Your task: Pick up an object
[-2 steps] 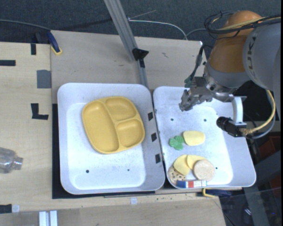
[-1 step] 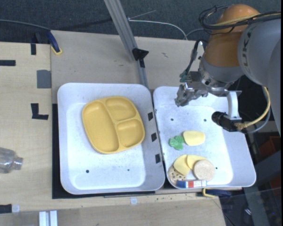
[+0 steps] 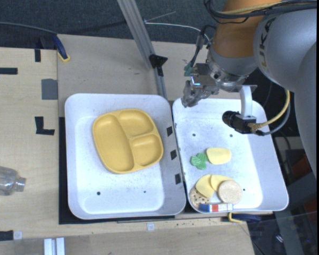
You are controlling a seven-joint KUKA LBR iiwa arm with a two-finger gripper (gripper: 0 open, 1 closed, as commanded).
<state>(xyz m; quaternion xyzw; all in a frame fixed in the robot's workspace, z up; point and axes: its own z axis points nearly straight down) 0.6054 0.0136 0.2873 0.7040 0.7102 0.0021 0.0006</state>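
My gripper (image 3: 192,96) hangs over the far left corner of the right bin (image 3: 255,142), with nothing visible between its fingers. Well below it in that bin lie a pale yellow piece (image 3: 218,155) and a small green piece (image 3: 199,160) side by side. At the bin's near edge sits a cluster: yellow rounds (image 3: 207,185), a tan disc (image 3: 229,191) and a thin red-and-blue stick (image 3: 215,207). The gripper is apart from all of them.
The left bin (image 3: 85,195) holds a yellow divided plate (image 3: 127,139). A metal pole (image 3: 141,33) slants down to the bins' far junction, next to the gripper. A clear plastic bottle (image 3: 2,179) lies on the bench at far left.
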